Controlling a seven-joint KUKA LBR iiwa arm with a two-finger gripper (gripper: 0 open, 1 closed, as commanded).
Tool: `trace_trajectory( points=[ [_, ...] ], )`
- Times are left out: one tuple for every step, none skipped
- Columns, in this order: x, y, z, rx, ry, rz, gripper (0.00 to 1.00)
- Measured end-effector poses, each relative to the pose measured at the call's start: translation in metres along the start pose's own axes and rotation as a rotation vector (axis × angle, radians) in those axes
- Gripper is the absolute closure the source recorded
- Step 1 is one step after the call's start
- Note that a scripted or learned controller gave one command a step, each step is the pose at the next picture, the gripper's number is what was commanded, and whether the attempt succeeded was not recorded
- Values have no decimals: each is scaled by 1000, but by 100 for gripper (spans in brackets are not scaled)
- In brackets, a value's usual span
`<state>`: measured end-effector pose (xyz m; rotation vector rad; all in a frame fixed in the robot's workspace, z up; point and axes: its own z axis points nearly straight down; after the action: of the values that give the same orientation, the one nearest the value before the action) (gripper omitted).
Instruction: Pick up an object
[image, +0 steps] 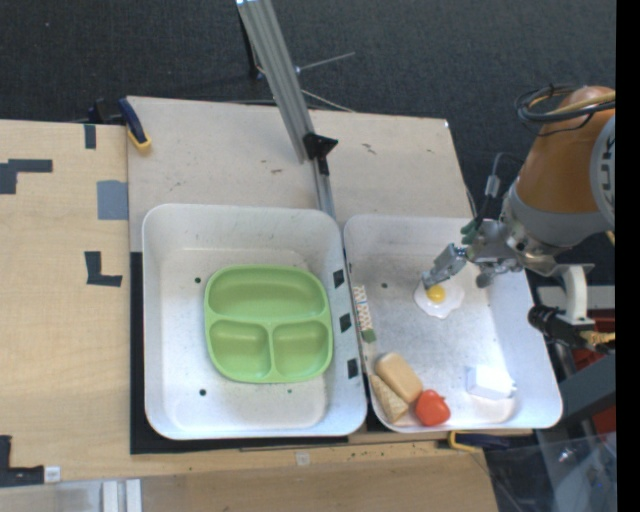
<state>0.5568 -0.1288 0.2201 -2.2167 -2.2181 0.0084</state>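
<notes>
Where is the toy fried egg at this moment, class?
The fried egg lies in the right bin, towards its upper middle, just under the pincer and well above the bread and the tomato.

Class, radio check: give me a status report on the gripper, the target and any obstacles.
Gripper low in right bin, just above fried egg. Nothing held. Bread, tomato near front edge, out of the way.

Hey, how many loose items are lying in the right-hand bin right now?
4. A fried egg at centre, just under the end effector; a bread piece and a red tomato at the near edge; a white piece in the near right corner. None looks hidden.
</notes>
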Motion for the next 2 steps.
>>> trace_trajectory(
  points=[
    [7,6,59,0,0,-2,0],
    [8,10,122,0,0,-1,0]
  ],
)
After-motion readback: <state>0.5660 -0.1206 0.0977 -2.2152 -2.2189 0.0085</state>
